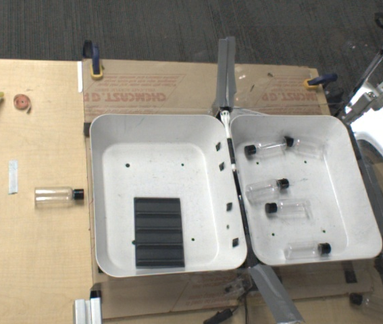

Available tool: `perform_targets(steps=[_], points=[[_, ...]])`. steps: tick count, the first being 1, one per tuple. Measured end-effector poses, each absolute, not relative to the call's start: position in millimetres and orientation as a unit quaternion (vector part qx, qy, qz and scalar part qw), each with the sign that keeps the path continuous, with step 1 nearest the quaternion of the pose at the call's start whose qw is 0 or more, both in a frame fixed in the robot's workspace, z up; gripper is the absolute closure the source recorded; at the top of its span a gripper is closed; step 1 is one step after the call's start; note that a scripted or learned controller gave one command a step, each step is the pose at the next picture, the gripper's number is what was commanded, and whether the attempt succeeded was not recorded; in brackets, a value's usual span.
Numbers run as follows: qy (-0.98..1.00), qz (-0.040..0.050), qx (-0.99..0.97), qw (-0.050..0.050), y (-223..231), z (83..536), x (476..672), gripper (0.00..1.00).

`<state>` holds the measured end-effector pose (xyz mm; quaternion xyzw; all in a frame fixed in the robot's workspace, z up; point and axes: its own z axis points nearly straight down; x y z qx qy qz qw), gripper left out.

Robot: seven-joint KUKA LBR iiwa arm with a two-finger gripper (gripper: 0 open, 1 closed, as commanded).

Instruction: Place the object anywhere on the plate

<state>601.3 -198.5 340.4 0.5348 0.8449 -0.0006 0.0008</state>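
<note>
**Across the two bins: nothing picked yet, plate waiting**

On the left side of the frame, the left bin (110, 135) holds the plate (158, 233), a dark ribbed rectangle lying flat on the bin floor towards the lower middle, with nothing on it. The candidates for the object all lie in the right bin (343, 181). They are four clear vials with black caps, each on its side:

- One vial (269, 147) is near the upper left of that bin.
- A second vial (267, 188) is below it, near the bin's left wall.
- A third vial (287, 209) is just beside and below the second.
- A fourth vial (306, 251) is against the bottom wall.

None touches another, though the second and third lie close. I cannot tell which one is meant.

As I judge it, the task is at its very start. The pick has not been made, and no vial is lifted or moved towards the plate.

The next move calls for a descent over one vial in the right bin. The jaws need to be set across the vial's narrow body, not along its length. The vial at the upper left looks the easiest, as it lies well apart from the others and from the walls. The one against the bottom wall leaves little room on one side. A round, clear vial may roll or slip as the jaws close. After the lift, the carry goes leftward over the divide between the bins to the plate.

How the jaws stand, open or closed, I cannot tell from this view, and nothing shows them holding or touching anything.
</note>
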Motion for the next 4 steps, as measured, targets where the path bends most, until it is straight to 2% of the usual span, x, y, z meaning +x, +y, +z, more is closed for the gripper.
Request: perform_targets(steps=[1,2,3,4], points=[[0.808,-0.0008,0.589,0.001,-223,442,549.5,0.0],[0.744,-0.0014,0.668,0.0,-175,440,622.3,0.0],[0.616,-0.002,0.787,0.0,-115,440,656.5,0.0],[0.361,-0.0027,0.933,-0.001,-181,440,631.0,0.0]])
